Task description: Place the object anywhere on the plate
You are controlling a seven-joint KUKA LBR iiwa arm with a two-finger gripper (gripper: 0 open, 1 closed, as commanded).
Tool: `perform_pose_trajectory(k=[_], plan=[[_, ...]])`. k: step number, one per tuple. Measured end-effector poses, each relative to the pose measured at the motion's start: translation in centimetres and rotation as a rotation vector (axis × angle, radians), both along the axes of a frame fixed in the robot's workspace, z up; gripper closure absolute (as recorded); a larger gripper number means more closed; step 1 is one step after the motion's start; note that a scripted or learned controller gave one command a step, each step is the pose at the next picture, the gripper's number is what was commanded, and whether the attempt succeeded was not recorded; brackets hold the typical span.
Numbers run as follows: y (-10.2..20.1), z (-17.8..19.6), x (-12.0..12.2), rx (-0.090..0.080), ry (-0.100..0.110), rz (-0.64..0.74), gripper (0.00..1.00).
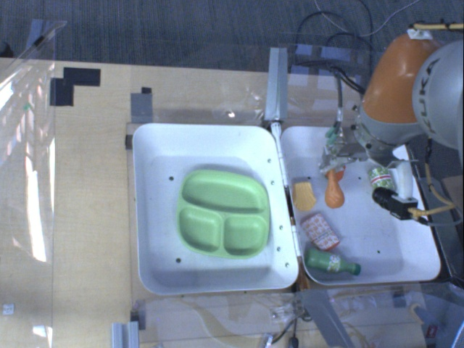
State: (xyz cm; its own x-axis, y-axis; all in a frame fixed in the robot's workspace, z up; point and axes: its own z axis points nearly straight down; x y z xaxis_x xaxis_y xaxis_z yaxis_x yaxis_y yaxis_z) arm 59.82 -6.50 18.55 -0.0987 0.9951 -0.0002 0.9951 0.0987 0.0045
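A green plate (221, 212) with three compartments lies in the middle of the left bin (156, 194). In the right bin (413, 259), my gripper (334, 162) is low over the upper left part. An orange carrot-shaped object (333, 192) lies directly below the gripper, its narrow top end reaching up to the gripper's tip. Whether they touch is hidden by the gripper body. The plate is about a third of the view's width to the left of the gripper, past the wall between the bins.
Also in the right bin are a yellow cheese wedge (304, 195), a red and white packet (320, 230), a green bottle (330, 262) lying on its side, and a small can (381, 177) beside the arm's black cable fitting (395, 203).
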Motion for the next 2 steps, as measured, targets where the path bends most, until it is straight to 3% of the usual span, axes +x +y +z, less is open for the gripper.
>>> perform_pose_trajectory(k=[1, 2], plan=[[8.2, 0.0, -1.9, 0.0, 0.0, 0.053, 1.0], [15.9, -0.1, -6.1, 0.001, 0.001, 0.101, 1.0]])
